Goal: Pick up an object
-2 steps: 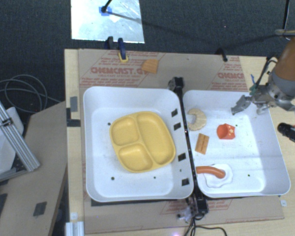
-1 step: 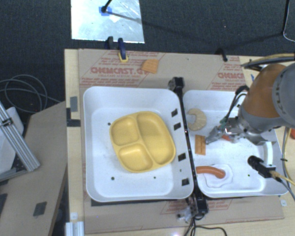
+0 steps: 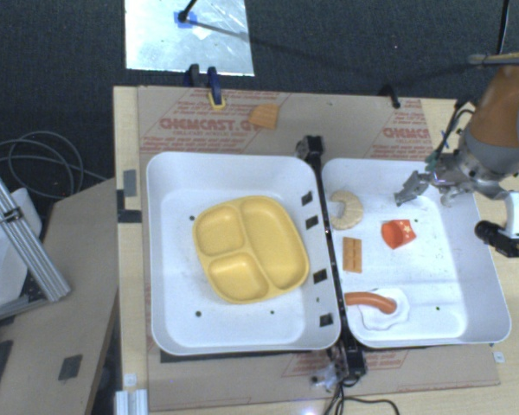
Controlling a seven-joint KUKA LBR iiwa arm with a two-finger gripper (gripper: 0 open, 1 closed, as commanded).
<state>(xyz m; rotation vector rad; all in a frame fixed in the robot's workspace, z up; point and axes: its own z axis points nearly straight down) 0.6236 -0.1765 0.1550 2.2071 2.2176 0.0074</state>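
**Candidate objects in the right bin, with the end effector above**

Although no object is specified, the red piece (image 3: 399, 233) is judged the likeliest target, lying in the right bin (image 3: 480, 271) just below and left of the end effector (image 3: 432, 186). It is judged light, rigid and smooth-skinned, best taken across its narrow width. Nearby are seen a pale ring-shaped piece (image 3: 346, 208), a tan wafer (image 3: 352, 254) and a sausage (image 3: 371, 300). Whether the end effector is spread or pressed together cannot be told. A yellow divided tray (image 3: 250, 249) occupies the left bin (image 3: 173, 188).
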